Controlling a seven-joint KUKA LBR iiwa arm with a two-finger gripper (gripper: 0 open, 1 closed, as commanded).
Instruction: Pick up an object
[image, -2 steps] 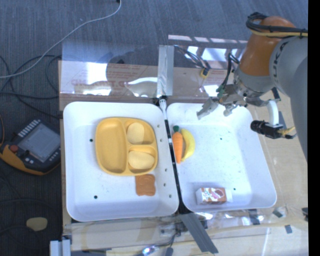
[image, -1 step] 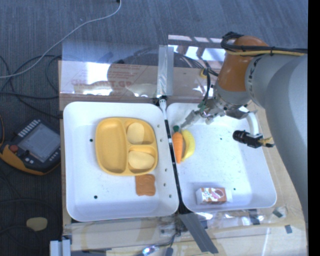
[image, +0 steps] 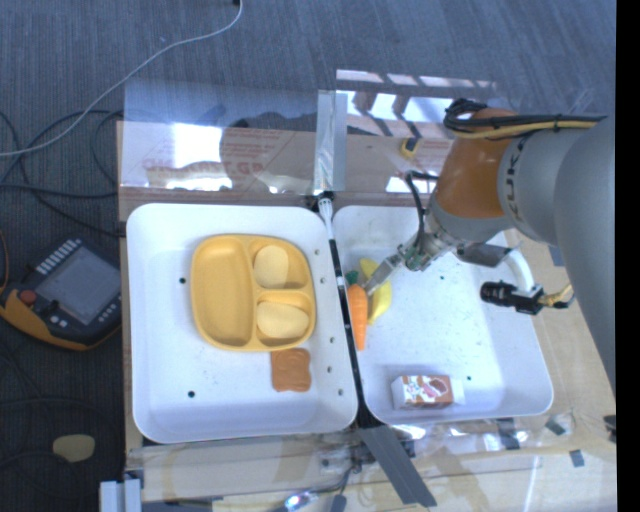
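Reaching from right, grey arm (image: 560, 190), orange band, gripper (image: 385, 278) low in right bin (image: 520, 390) beside yellow item (image: 376, 300); finger spread: cannot tell. Left bin (image: 160, 400), smooth white, holds yellow three-part tray (image: 222, 290), flat brown toast-like slab (image: 291, 370). Tapered orange carrot (image: 357, 315) along divider. Small printed carton (image: 426, 390) near front wall.

The bench (image: 590, 400) bears the left bin (image: 160, 330) and right bin (image: 500, 340).
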